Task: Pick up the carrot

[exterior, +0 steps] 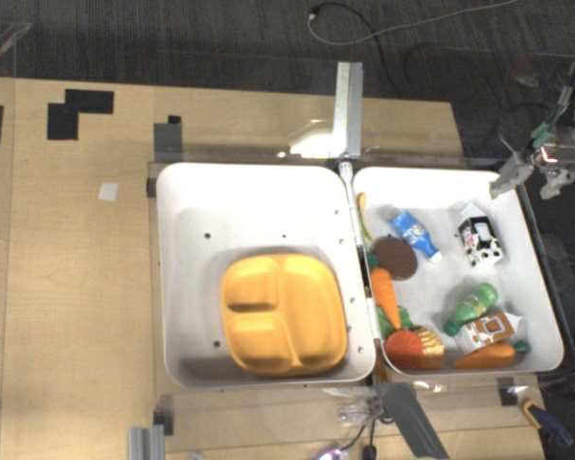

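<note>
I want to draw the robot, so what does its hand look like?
At the right edge of the camera view, above the right white plastic bin, sits the robot's pale grey metal gripper. It looks blocky, with a slim light piece slanting down-left toward the bin's corner and a tiny reddish spot on its body. It is too blurry for more detail.

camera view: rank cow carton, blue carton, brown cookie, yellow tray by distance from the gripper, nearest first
From the gripper, at the right bin's far right corner:
1. Cow carton, right bin, far right part.
2. Blue carton, right bin, far middle.
3. Brown cookie, right bin, by the divider.
4. Yellow tray, left bin, near side.
</note>
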`<state>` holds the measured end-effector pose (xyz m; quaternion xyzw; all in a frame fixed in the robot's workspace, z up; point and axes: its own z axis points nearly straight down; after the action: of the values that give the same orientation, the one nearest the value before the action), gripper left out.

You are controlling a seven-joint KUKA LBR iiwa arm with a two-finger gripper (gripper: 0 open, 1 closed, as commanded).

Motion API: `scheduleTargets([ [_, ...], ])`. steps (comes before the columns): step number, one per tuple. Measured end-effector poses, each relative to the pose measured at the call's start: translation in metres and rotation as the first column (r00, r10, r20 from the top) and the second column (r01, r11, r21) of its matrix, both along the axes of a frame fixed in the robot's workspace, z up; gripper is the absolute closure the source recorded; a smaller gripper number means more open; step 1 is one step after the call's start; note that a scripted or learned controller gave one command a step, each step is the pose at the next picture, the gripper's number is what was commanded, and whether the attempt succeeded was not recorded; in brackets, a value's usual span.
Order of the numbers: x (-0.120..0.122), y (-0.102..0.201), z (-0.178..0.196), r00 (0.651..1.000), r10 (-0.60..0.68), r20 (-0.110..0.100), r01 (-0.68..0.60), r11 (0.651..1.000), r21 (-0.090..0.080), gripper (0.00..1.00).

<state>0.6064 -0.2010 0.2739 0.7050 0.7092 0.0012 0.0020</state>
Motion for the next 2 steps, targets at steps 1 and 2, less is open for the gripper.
scheduleTargets([
  [1, -0.042, 0.062, -0.114, 0.968, 0.253, -0.001, -0.253, 0.968, 0.000, 0.00],
  [2, -0.040, 0.099, -0.183, 0.783, 0.622, 0.006, -0.622, 0.783, -0.012, 0.00],
])
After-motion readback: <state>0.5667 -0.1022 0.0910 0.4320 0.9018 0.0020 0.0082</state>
